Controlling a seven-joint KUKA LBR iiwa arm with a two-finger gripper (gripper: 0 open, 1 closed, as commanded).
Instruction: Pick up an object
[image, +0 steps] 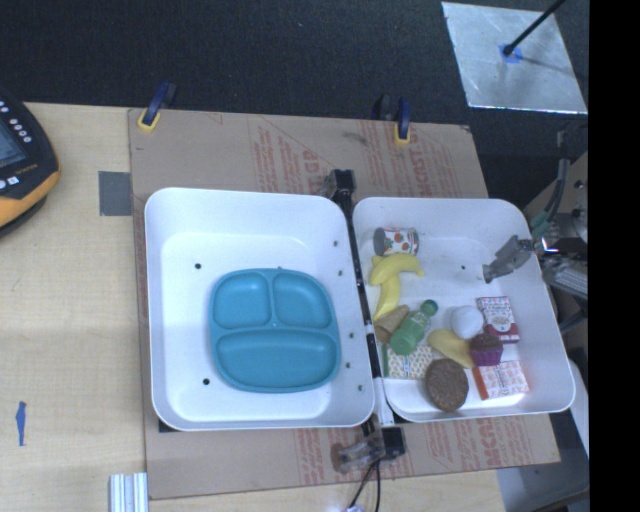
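Note:
The right white bin (452, 215) holds several small items. Along its left side lie a small printed can (396, 240), a yellow banana (390, 276) and a green bottle (413, 327). Toward the front are a white ball (465, 321), a red-and-white carton (498, 317), a purple piece (486, 348), a yellow piece (450, 347), a brown round disc (446, 384) and a red-and-white packet (502, 379). My gripper (503, 261) reaches in over the bin's right rim, above bare bin floor, apart from every item. Nothing is seen in it.
The left white bin (170, 250) carries a blue divided plate (274, 328). Both bins sit on a cardboard sheet (260, 160) clamped at the back. A yellow-and-black handheld device (18, 160) lies at the far left of the bench.

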